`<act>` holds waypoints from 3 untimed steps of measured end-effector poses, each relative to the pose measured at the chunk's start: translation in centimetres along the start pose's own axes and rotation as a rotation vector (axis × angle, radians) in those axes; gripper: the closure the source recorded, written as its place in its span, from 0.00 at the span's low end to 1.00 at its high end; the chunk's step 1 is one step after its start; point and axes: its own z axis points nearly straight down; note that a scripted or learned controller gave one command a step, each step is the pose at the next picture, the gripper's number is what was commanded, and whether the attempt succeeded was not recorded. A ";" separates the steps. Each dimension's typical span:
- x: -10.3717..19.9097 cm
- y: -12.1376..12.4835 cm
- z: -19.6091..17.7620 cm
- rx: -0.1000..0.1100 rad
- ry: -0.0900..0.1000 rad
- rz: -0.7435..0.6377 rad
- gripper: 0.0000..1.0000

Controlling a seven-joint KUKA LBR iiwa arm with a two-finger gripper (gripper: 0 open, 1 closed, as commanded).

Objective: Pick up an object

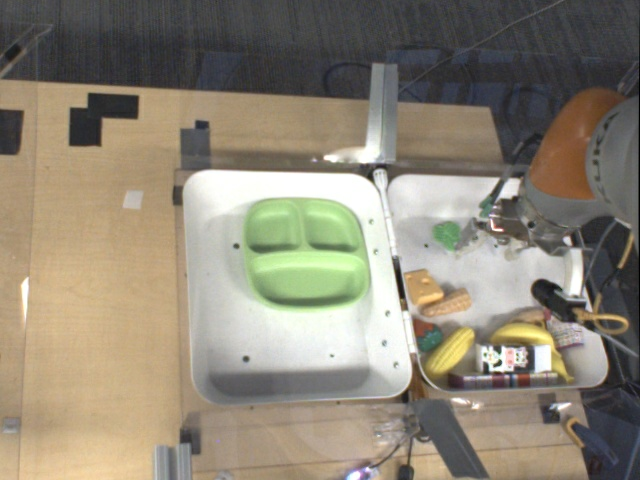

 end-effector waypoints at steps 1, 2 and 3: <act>6.0 3.9 1.8 -0.009 0.000 -0.116 0.00; 6.1 4.2 0.4 -0.018 0.000 -0.121 1.00; 10.5 6.2 -8.0 -0.004 0.000 -0.118 1.00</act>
